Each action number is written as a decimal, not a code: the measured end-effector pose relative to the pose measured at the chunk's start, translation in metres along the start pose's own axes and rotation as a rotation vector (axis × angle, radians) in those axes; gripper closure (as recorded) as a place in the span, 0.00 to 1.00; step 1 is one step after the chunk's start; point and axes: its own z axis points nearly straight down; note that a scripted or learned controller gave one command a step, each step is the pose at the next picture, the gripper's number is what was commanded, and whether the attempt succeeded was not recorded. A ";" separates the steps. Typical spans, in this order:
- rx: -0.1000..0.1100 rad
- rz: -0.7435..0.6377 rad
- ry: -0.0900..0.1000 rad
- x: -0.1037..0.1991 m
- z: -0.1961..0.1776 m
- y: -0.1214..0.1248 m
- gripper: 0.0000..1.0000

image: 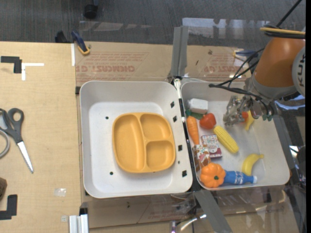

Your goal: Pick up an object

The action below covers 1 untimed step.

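Observation:
My gripper (236, 112) hangs low over the back of the right bin (272, 144), reaching in from the right. A small yellow and orange piece (249, 120) shows right beside it, partly hidden by the gripper. An ear of corn (226, 139) lies just in front of the gripper and a red tomato (208, 121) to its left. Further left are a white block (198, 105) and a carrot (193, 130). Near the front lie a banana (251, 163), an orange pumpkin (212, 174), a blue bottle (238, 178) and a small carton (210, 147).
The left bin (92, 130) holds a yellow divided plate (144, 142). Scissors (17, 135) lie on the bench at the far left. Cables (238, 76) run from the arm over the right bin's back edge.

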 end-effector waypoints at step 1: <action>0.000 0.000 0.000 0.000 0.000 0.000 0.00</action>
